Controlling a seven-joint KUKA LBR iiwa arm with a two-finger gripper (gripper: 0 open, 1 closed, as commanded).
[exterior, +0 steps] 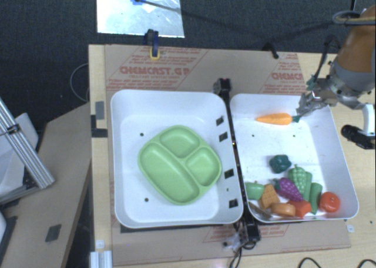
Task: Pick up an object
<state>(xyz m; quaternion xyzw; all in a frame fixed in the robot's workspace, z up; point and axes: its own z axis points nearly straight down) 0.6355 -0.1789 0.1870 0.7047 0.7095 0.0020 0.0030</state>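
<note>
Nearest to us, along the front wall of the right bin (346,193), we see a heap of toy food: a red tomato (329,201), a green pepper (255,190), a purple bunch of grapes (288,188), a green ridged vegetable (300,177) and a few orange pieces (276,202) pressed together. Just behind that heap, a dark teal piece (279,163) sits apart on the white floor.

In the left bin (126,143) we find a pale green divided plate (179,164), lying flat near the middle, with one long compartment and two smaller ones, nothing in any of them.

Farther back in the right bin lies the carrot (274,119), well apart from the heap. Its long axis runs nearly level from left to right across the view; the orange body tapers toward the left bin, and the green stem end points right, toward the arm.

The jaws (306,106) come down at that stem end, touching or just beside it; we cannot tell whether they are spread or closed, nor whether the carrot is between them.

Beyond both bins, the surface (176,67) shows brown cardboard with red lettering
</note>
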